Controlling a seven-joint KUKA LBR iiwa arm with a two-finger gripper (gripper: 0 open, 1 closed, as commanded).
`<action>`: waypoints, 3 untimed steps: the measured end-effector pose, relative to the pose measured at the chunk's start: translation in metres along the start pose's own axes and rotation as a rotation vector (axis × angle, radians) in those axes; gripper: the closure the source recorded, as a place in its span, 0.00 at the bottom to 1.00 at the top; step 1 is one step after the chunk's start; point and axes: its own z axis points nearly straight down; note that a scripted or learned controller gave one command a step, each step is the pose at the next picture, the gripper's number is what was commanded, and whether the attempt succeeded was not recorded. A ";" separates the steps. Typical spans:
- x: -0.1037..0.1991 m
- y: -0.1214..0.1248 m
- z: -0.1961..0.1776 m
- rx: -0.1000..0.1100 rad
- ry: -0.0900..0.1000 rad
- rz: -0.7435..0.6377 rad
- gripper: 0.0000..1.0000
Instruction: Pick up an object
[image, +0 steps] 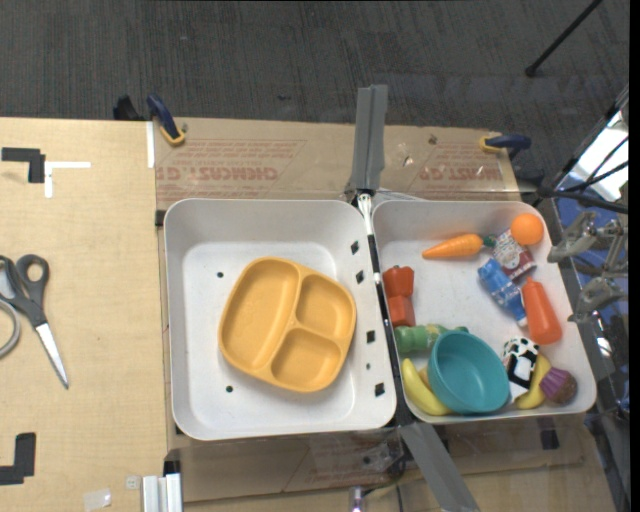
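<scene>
Your teal plastic bowl sits at six o'clock in the right white bin; the left white bin holds a yellow divided plate; gripper state: cannot tell.

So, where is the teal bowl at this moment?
The teal bowl sits in the right bin, near its front edge, with a yellow banana at its left and a black-and-white toy at its right.
</scene>
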 end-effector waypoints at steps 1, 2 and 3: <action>-0.027 -0.005 0.104 0.000 0.000 0.007 0.00; -0.061 -0.005 0.171 0.006 -0.024 0.041 0.00; -0.063 0.092 0.197 0.000 -0.006 -0.105 0.00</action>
